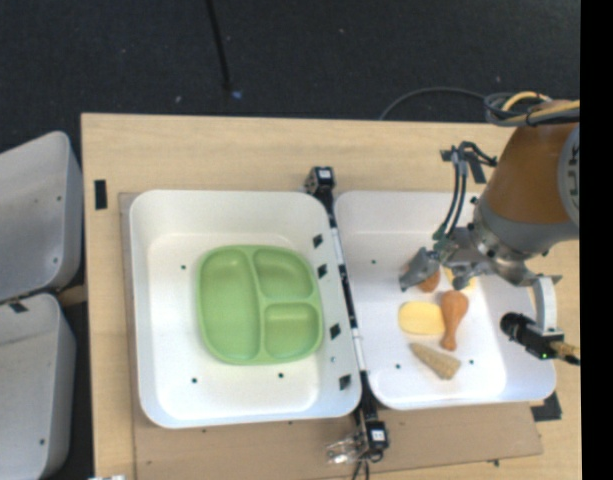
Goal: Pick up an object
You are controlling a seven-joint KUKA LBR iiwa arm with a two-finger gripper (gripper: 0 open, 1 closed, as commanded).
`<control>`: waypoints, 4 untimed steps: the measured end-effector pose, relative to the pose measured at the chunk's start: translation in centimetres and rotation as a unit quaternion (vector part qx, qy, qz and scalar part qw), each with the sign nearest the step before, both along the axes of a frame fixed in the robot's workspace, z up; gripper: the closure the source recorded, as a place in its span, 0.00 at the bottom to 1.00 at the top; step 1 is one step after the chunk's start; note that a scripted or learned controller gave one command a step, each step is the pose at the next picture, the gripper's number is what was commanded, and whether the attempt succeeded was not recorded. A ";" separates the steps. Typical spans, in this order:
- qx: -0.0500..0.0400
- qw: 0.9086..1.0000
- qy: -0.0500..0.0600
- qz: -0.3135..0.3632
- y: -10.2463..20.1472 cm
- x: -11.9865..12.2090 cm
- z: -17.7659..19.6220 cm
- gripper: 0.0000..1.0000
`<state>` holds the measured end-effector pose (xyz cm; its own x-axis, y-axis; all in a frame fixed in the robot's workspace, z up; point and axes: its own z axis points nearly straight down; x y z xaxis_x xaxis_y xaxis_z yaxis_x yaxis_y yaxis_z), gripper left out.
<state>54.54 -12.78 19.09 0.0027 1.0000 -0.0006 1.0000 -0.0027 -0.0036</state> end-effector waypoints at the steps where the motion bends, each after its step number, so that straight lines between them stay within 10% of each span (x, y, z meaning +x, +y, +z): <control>1: 0.000 1.000 0.000 0.001 0.2 -1.0 -5.7 0.00; 2: 0.000 1.000 -0.003 -0.003 0.0 -0.8 -4.4 1.00; 4: -0.001 1.000 -0.006 0.003 -0.1 0.5 6.0 1.00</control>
